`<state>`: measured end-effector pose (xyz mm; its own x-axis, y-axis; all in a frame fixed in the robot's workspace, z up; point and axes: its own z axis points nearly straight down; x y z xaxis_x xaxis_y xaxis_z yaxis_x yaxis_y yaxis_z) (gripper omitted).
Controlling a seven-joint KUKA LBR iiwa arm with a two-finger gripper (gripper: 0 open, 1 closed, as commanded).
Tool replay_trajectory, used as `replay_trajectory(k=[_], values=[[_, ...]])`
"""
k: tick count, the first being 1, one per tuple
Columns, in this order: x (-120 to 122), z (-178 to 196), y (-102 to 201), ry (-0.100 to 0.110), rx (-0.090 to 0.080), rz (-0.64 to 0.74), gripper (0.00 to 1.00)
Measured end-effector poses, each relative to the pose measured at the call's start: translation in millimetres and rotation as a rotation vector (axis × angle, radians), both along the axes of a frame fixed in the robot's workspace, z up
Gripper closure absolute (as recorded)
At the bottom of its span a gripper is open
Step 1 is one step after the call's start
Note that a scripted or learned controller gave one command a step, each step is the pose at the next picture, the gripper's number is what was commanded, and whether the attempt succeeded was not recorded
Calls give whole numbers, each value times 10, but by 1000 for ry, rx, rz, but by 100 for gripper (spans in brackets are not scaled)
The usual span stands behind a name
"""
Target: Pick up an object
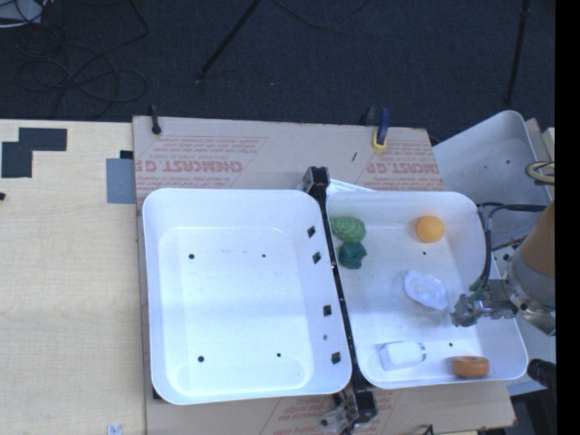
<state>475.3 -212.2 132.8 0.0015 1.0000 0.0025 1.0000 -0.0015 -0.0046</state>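
End effector (467, 312) sits just right of the clear plastic object (425, 289); cannot tell its state

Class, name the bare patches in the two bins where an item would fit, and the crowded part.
The left bin is bare across its floor. In the right bin, room lies between the green lumps and orange ball. Crowded: clear packet, gripper, white block, orange disc.
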Motion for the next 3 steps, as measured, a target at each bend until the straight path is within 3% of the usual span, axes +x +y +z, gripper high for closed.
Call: replay_trajectory(k=[1,3], values=[[0,7,-6,-2,-1,-3,0],[0,7,-7,-2,-1,-2,0]])
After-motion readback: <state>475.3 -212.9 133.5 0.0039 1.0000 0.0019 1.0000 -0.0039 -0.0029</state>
